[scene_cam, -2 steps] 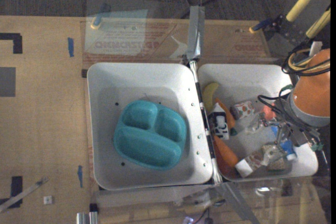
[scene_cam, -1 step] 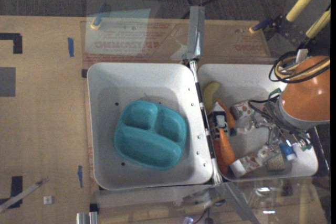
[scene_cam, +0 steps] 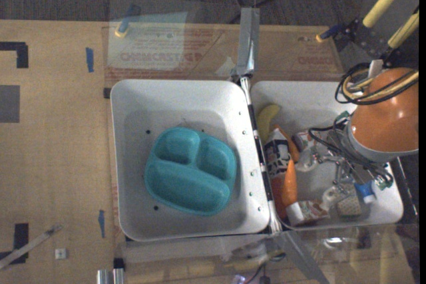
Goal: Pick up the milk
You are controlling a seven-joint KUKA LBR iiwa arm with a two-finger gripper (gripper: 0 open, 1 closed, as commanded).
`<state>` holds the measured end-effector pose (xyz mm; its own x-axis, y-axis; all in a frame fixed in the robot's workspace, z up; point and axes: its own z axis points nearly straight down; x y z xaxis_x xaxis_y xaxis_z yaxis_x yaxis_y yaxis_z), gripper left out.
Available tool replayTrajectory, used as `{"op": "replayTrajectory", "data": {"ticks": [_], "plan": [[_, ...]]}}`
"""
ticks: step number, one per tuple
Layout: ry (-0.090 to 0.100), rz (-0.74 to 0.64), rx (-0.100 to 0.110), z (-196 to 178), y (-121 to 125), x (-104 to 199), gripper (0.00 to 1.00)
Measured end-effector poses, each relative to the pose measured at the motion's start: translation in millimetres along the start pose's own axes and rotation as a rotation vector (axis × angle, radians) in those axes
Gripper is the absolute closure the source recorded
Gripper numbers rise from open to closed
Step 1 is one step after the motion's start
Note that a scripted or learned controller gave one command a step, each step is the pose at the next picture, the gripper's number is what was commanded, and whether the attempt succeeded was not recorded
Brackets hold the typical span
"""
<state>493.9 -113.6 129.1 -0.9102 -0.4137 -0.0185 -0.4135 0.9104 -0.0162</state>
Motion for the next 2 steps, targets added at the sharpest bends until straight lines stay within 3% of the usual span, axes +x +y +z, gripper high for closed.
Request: {"op": "replayTrajectory", "data": {"ticks": [1, 2], "plan": [[0.015, -0.078, -0.017, 36, -9, 12, 0.00], [0.010, -0.042, -0.013, -131, -81, -34, 0.00]]}}
